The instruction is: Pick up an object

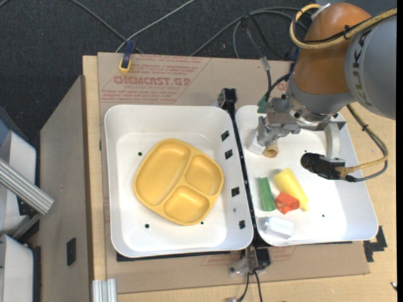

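The pincer (269, 145) hangs low over the far left part of the right bin (352, 222), close to the divider between the 2 bins. A small tan cork-like piece (271, 150) sits right at its tip, but whether it is gripped or just lying beneath cannot be told, nor whether the pincer is released or clenched. Nearer the camera from the pincer lie a green stick (266, 193), a yellow cone-shaped piece (291, 186) and a small red piece (287, 202), close together. Beyond them, nearest the camera, is a white block (278, 225). Left of the pincer, in the left bin (119, 225), rests a yellow 3-section plate (179, 181).
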